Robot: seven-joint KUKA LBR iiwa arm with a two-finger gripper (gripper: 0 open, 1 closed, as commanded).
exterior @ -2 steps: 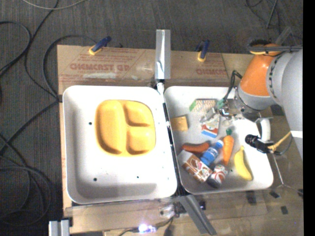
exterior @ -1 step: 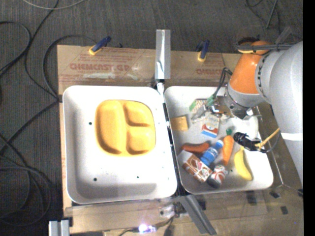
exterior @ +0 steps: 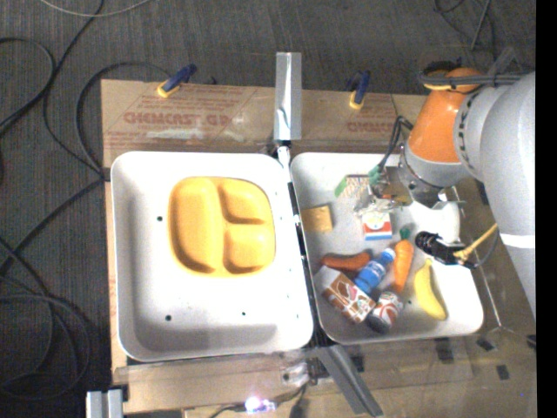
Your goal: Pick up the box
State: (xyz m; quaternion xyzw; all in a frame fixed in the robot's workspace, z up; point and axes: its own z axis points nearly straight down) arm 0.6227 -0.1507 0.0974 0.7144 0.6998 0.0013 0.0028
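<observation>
A small white box (exterior: 377, 226) with red and blue print lies in the right bin (exterior: 466, 316), near its middle. My gripper (exterior: 378, 197) hangs just above the box's far edge, at the end of the grey arm with the orange band (exterior: 438, 127). The gripper's tip is dark and cluttered against the bin contents. A brown printed carton (exterior: 347, 300) lies at the bin's front, and a tan block (exterior: 317, 219) sits near the bin's left wall.
Around the box lie a red sausage (exterior: 346, 260), a blue bottle (exterior: 372, 273), a carrot (exterior: 401, 264), a banana (exterior: 428, 293), a small can (exterior: 385, 312) and a green packet (exterior: 352, 184). The left bin (exterior: 139, 320) holds a yellow divided tray (exterior: 224, 225).
</observation>
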